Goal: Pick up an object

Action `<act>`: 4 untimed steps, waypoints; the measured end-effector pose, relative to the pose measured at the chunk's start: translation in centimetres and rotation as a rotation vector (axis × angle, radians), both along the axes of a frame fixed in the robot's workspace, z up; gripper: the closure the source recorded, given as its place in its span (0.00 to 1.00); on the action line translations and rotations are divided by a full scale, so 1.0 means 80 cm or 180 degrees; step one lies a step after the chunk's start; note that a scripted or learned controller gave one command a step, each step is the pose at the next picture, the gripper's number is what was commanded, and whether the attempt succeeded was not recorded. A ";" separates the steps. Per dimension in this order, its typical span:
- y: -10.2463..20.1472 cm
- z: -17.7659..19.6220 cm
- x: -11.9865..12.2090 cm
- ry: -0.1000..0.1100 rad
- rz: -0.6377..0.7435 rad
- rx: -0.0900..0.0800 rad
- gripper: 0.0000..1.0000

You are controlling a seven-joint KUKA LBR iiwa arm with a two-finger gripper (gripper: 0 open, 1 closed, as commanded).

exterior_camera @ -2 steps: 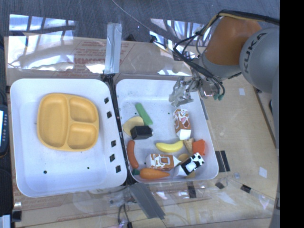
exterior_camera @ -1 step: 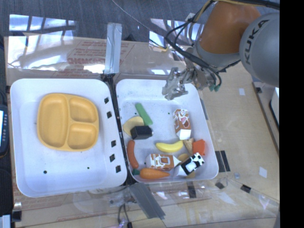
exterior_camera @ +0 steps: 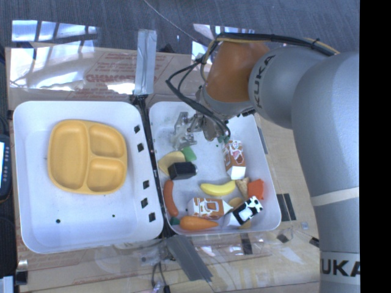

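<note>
Jaws [exterior_camera: 183,133] grip unclear, just above yellow piece [exterior_camera: 170,161] and black block [exterior_camera: 182,170]

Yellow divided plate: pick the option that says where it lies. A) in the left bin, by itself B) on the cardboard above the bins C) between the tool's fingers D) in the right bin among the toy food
A: the yellow divided plate lies flat in the left bin, while the toy food, such as the banana and the carrot, sits in the right bin.
</note>
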State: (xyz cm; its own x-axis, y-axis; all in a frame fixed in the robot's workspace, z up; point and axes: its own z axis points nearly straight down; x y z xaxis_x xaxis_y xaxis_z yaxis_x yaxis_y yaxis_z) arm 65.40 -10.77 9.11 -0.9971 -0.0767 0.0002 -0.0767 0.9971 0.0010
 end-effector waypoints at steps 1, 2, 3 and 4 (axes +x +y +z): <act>-0.001 0.002 0.001 -0.0008 -0.0001 -0.0003 0.00; -0.075 0.002 -0.074 -0.0001 0.0101 -0.0007 0.00; 0.019 0.002 -0.067 -0.0009 0.0157 -0.0007 0.00; 0.020 0.015 -0.066 -0.0016 0.0170 -0.0006 1.00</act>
